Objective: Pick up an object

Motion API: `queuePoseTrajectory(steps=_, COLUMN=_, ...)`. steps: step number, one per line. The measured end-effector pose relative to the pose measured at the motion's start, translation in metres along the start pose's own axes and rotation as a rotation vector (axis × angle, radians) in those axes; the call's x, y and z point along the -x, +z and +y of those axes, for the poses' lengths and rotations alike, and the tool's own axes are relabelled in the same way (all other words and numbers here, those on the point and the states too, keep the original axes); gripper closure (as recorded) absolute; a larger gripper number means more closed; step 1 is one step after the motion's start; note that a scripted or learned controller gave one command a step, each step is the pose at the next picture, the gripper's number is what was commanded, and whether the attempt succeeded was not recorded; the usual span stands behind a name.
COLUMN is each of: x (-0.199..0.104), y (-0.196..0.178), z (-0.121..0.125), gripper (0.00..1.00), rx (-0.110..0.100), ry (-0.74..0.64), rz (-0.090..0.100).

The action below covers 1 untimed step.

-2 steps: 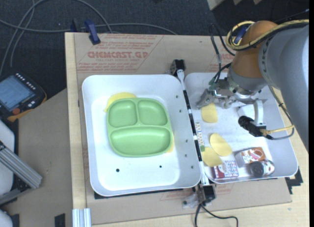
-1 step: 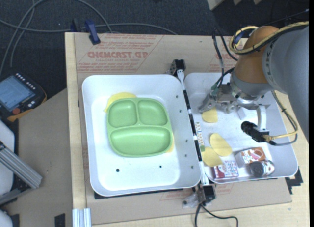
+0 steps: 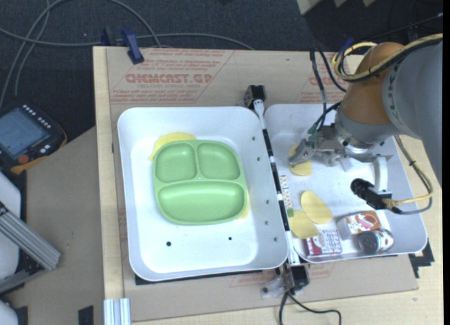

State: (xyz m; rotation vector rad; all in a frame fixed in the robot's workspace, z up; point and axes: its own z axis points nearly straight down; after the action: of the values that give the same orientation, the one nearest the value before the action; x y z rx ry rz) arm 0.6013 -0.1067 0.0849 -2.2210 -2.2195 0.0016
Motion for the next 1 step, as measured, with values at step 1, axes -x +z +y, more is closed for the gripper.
queuePoseTrajectory(steps=1, x=-0.0148, y=0.0002, z=0.0183, gripper=0.0, rx=0.003, ry=-0.001, rz=-0.001)
